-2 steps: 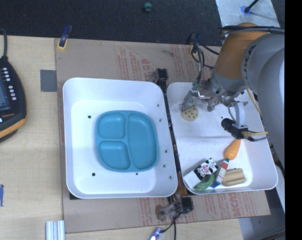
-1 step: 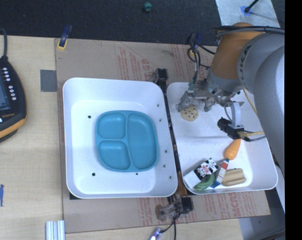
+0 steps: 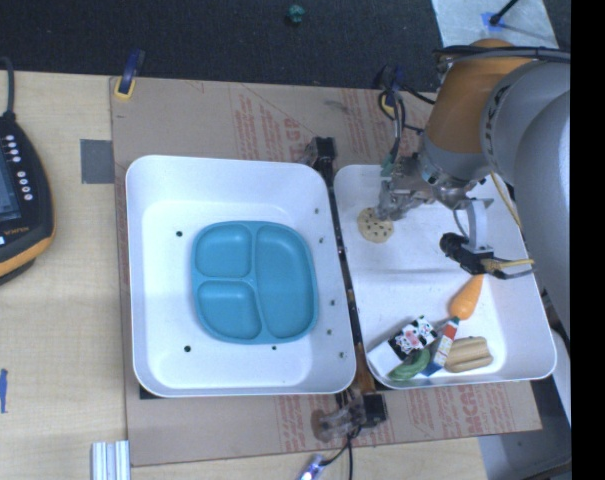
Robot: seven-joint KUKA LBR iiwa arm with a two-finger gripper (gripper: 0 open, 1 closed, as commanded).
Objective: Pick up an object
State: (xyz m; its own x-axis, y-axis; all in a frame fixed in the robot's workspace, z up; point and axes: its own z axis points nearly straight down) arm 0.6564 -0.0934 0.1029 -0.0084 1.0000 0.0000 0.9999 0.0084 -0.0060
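In the camera view, the arm is reaching in from the right and hanging its gripper low over the far end of the right bin. The gripper is sitting just beside the cookie, at its upper right edge and seemingly touching it. Its spread is being hidden by the wrist's own bulk, so I cannot tell whether it is wide or narrow, and nothing is showing as held.

The cookie is lying flat and alone near the bin's left wall, well apart from the other things. That is probably why it is being targeted, as there is room on each side for a clean descent.

The carrot, cow toy and bread are crowding the near corner and touching one another, which is making them harder picks.

In the left bin, a blue plate is resting in the middle, away from the arm. The grasp is looking not yet done, and a thin, flat cookie is likely leaving little edge to pinch.
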